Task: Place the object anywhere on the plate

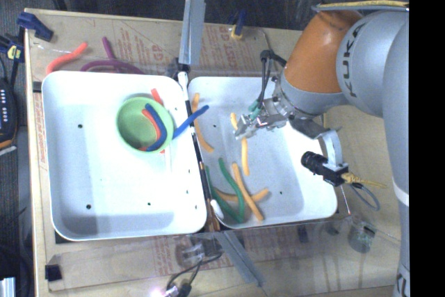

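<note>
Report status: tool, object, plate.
Tool over right bin, fingers unclear. Yellow piece just below it. Green plate in left bin, red and blue pieces aboard.

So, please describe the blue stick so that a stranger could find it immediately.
Find the left white bin and the green plate inside it. To the plate's right, the blue stick lies slanted across the wall between the two bins. It is straight and blue; nearby sticks are orange or green.

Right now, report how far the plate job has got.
Done: a red piece and a blue piece already lie on the green plate in the left bin.
In hand: the gripper hangs over the right bin by a yellow piece; whether it grips anything cannot be told.
Left: orange pieces and green pieces lie in the right bin.
</note>
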Available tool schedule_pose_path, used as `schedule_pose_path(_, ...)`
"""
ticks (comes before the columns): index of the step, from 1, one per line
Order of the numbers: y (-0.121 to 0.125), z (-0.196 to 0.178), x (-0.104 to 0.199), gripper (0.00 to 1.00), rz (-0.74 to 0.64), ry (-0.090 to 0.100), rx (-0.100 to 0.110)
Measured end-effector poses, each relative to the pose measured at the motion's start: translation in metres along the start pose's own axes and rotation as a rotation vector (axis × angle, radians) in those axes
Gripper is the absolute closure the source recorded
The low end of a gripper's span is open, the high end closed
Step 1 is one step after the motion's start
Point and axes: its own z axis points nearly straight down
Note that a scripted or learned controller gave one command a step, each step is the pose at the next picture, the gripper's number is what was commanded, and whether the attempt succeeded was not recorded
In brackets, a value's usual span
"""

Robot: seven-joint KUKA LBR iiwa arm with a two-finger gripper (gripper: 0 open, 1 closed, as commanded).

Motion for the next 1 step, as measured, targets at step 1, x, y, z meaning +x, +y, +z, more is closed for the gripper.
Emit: schedule_pose_path(1, 0.0, 0.0, 0.0, 0.0, 0.0, 0.0, 0.0)
